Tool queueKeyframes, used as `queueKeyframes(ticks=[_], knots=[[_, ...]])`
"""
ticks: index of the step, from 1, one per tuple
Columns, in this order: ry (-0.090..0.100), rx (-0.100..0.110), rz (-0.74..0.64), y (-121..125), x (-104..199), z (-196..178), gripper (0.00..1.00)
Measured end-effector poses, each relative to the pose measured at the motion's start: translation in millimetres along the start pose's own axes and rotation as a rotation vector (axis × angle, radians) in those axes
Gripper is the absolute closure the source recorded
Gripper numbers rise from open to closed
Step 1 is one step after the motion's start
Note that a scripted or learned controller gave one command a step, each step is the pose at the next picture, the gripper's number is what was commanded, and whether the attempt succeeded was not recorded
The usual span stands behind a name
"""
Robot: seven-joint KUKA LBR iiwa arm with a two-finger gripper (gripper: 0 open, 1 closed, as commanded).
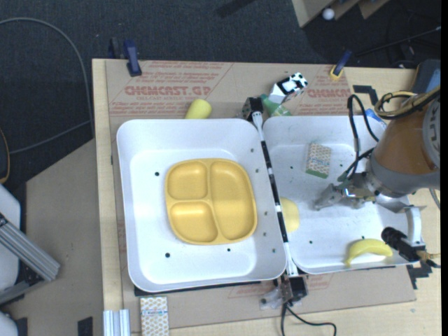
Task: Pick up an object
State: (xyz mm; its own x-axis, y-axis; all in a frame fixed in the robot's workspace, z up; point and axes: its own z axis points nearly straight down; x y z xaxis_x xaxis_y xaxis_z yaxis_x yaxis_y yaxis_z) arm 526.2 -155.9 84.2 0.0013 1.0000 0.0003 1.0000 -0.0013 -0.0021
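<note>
Evenly and brightly lit from overhead. Mild glare on the two shallow white plastic bins [140,152], washing out their rims. Soft, short shadows beneath the yellow sectioned plate [210,201]. Slightly soft focus throughout, grainier toward the dark carpeted floor [70,12].

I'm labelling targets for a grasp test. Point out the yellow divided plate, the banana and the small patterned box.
yellow divided plastic plate [210,201], camera view, centre ridge
yellow banana [369,250], camera view, mid-body
small patterned box [318,159], camera view, top face
</note>
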Motion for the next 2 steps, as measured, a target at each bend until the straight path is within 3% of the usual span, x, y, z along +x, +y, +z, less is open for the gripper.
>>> queueKeyframes(ticks=[1, 2], knots=[[0.001, -0.004, -0.003, 42.0, 79.4, -101.1, 0.00], [-0.002, -0.002, -0.001, 89.6, 13.5, -35.6, 0.00]])
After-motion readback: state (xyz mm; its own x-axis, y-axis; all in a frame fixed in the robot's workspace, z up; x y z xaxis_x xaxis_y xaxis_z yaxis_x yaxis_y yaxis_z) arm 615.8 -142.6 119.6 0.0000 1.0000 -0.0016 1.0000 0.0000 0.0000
